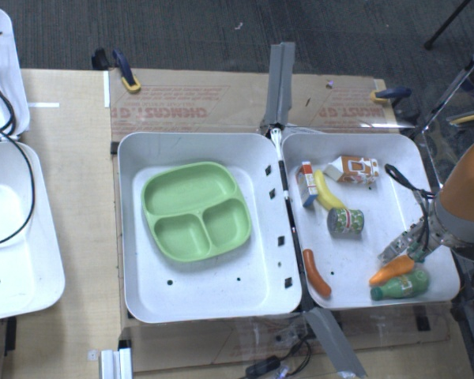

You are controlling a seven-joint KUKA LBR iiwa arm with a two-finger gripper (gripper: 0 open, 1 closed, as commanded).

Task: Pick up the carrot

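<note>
orange and tapered, the carrot is lying near the front right corner of the right bin, its long axis running low-left to high-right, with its lower side touching a green bottle just in front of it. the gripper is hanging just beyond the carrot's upper right end, reaching in from the right, so the carrot is sitting slightly down and left of the fingertips. whether the hand is released or clenched i cannot tell, because the metal tip is blurring into the bin floor, and nothing is showing between its fingers.
</note>
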